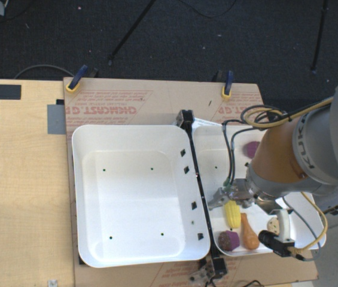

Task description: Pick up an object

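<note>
Grey arm's gripper (231,194) low in right bin (212,145), above yellow object (233,213), grip unclear

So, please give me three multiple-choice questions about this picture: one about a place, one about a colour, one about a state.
1. Where do the small objects lie?
A. left bin
B. right bin
C. on the cardboard

2. What colour is the object next to the orange one?
A. yellow
B. blue
C. black

3. Where is the gripper?
A. over the left bin
B. down in the right bin
C. off the bench

Answers:
1 B, they cluster in the right bin.
2 A, the yellow object lies beside the orange object.
3 B, the gripper is just above the yellow object.
</note>
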Controlling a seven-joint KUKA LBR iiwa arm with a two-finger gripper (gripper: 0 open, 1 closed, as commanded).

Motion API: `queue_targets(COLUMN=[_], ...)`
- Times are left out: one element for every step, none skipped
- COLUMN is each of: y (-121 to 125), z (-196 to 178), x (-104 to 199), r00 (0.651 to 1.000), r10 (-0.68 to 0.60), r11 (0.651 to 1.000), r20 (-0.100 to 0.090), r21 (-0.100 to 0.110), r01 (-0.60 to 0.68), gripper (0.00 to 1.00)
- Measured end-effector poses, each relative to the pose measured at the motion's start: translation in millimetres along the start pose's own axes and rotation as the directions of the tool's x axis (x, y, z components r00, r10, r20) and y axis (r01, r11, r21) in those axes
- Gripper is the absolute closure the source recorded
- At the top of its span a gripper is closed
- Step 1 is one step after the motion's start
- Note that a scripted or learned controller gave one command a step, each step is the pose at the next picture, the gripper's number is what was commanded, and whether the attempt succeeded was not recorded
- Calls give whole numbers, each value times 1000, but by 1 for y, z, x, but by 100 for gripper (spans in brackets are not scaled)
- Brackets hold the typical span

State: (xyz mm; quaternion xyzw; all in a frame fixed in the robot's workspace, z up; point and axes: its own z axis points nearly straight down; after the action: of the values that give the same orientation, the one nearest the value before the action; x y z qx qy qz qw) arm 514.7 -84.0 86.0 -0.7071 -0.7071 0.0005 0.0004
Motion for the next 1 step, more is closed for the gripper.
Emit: queue_targets(y=[0], z=[-8], x=[-2], r00=[1000], r10=[3], r11=[1000], r20=[-1], r21=[3], r01=[-3], gripper=[100])
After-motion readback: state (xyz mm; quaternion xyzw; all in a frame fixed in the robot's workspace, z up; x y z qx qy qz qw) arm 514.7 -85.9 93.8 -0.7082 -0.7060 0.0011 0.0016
